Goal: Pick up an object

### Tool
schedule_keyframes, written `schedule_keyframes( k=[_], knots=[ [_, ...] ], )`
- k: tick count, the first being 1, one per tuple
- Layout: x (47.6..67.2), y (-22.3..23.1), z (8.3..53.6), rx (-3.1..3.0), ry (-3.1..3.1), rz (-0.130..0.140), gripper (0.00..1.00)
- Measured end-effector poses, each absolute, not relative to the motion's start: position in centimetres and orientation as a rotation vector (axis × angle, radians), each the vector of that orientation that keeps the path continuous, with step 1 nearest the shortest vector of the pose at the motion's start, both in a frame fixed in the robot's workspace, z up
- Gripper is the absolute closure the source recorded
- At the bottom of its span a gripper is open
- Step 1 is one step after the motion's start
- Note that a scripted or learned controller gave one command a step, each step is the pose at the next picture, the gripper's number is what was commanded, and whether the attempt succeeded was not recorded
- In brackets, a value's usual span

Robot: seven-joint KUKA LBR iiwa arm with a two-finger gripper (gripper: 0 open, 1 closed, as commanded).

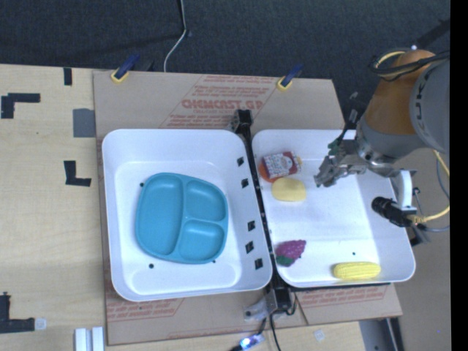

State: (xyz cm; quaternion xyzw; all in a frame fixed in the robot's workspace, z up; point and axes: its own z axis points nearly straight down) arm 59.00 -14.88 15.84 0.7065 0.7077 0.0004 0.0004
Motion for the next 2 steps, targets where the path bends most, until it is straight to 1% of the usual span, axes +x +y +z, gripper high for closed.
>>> schedule_keyframes(
  k=[1, 2],
  knots=[
    [59.8, -14.3, 21.8, 2.215, 2.221, 0.004, 1.0],
    [59.8, -14.3, 26.5, 2.217, 2.221, 0.003, 1.0]
  ],
)
